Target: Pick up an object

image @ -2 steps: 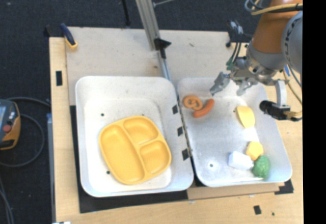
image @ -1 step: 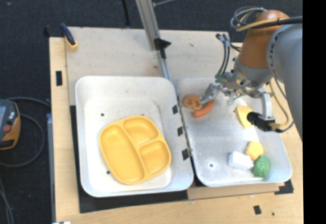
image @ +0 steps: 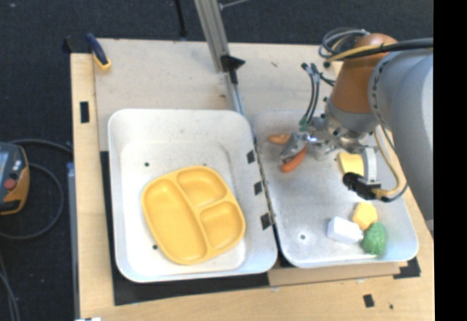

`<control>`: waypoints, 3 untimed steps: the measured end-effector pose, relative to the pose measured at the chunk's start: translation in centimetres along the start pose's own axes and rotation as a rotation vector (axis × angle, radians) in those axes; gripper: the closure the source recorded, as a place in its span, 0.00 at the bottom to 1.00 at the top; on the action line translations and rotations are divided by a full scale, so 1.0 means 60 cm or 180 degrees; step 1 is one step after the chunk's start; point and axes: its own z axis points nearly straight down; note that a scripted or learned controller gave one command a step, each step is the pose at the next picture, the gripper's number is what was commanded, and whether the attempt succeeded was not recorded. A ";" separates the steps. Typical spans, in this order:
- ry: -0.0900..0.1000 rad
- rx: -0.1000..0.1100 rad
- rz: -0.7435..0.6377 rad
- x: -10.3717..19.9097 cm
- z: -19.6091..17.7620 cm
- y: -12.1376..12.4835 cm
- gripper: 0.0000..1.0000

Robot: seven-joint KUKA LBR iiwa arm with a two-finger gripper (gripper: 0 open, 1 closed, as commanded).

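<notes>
Two white bins are sitting side by side on the bench [image: 146,79]. The grey arm [image: 405,101] is reaching in from the right, orange band [image: 354,82] above the wrist, bending down over the right bin [image: 306,203]. The gripper [image: 298,146] is hovering at that bin's upper left; an orange carrot-like piece [image: 292,162] is lying just below it, another orange bit [image: 278,139] beside it. Whether the gripper is open, or gripping either piece, I cannot tell. A yellow block [image: 351,163] is lying under the wrist. A white block [image: 343,230], a yellow lump [image: 365,214] and a knobbly green piece [image: 375,239] are crowding the lower right corner. The bin's middle is showing bare floor. The left bin [image: 131,130] is holding a glossy yellow three-compartment tray [image: 193,214].
</notes>
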 end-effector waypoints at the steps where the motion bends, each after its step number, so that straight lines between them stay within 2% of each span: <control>1: -0.0001 -0.0017 0.0003 -0.002 -0.024 0.003 1.00; 3: -0.0002 -0.0032 -0.0012 -0.023 -0.215 0.032 1.00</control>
